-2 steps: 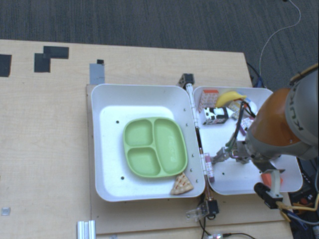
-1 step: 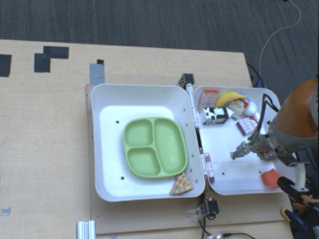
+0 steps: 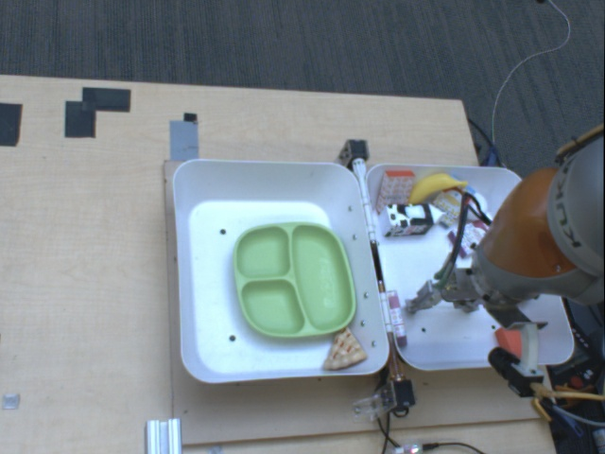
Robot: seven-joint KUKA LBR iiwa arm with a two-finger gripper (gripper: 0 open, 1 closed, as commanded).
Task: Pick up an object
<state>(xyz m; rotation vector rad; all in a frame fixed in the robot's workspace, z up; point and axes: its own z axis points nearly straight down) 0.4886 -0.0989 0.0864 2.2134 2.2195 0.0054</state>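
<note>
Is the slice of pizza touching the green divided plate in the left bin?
Touching. In the camera view, the pizza slice lies against the lower right rim of the green divided plate, with no white bin floor visible between them.

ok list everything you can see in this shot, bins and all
white bins: 2, white, side by side on the bench
divided plate: 1, light green, three compartments, middle of the left bin
pizza slice toy: 1, tan, left bin, by the plate's near right corner
banana: 1, yellow, far end of the right bin
black and white item: 1, right bin, just in front of the banana
orange and white pack: 1, far left corner of the right bin
bench: 1, pale wood, dark tape marks at far left
arm: 1, grey with orange band, over the right bin
gripper: 1, low in the right bin, fingers unclear
</note>
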